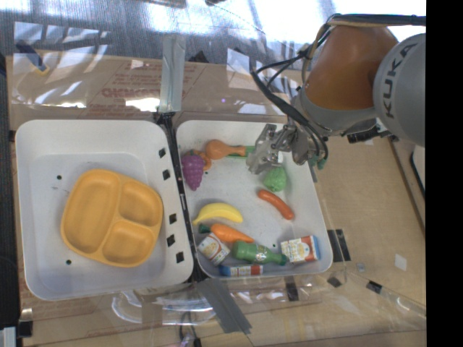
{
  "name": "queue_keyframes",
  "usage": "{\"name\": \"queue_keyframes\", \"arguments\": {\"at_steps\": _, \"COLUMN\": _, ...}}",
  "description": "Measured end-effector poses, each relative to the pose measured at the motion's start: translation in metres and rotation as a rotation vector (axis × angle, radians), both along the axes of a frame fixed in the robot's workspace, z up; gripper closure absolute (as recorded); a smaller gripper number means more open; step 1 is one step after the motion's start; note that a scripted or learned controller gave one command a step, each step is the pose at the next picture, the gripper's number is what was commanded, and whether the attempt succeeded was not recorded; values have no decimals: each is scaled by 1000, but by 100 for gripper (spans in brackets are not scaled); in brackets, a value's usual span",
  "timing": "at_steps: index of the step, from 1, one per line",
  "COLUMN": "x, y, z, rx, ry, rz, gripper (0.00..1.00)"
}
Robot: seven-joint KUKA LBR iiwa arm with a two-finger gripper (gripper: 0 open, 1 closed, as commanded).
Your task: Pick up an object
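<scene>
Gripper is low inside the right bin, near its far right corner. Can't tell if it's spread or pressed together; metal body blocks the tips from this slant.

Nearest candidate: green toy vegetable, looks like broccoli or lettuce, touching or just under the gripper on its near side. No clear view of it between the tips, so not calling it held.

Key relation: green piece sits directly toward the bin's near edge from the gripper, basically underneath. It's lumpy, no real long axis. My read is a short drop or close, not a reach.

Other stuff in the right bin:
- orange squash-shaped toy, just beside the gripper toward the left wall, long axis along the far edge
- purple grapes by the left wall
- red sausage mid-bin, diagonal
- banana, carrot, green bottle, small can, juice carton crowded at the near edge

Left bin carries a yellow divided tray.

Arm pose: comes in from the right, orange band over the bin's far right corner, wrist pitched down and toward the left, cables looped above it.

Risk guess: squash close enough to get nudged.
</scene>
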State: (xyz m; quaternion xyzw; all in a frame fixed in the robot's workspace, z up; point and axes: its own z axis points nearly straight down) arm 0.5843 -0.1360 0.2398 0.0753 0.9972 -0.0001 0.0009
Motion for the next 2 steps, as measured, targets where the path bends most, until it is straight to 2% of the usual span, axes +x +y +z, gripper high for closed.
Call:
{"name": "queue_keyframes", "arguments": {"at_steps": 1, "x": -2, "y": -29, "z": -44, "rx": 0, "ry": 3, "rz": 277, "gripper": 100}}
{"name": "queue_keyframes", "arguments": {"at_steps": 2, "x": -83, "y": -39, "z": -61, "rx": 1, "ry": 4, "rz": 494, "gripper": 100}}
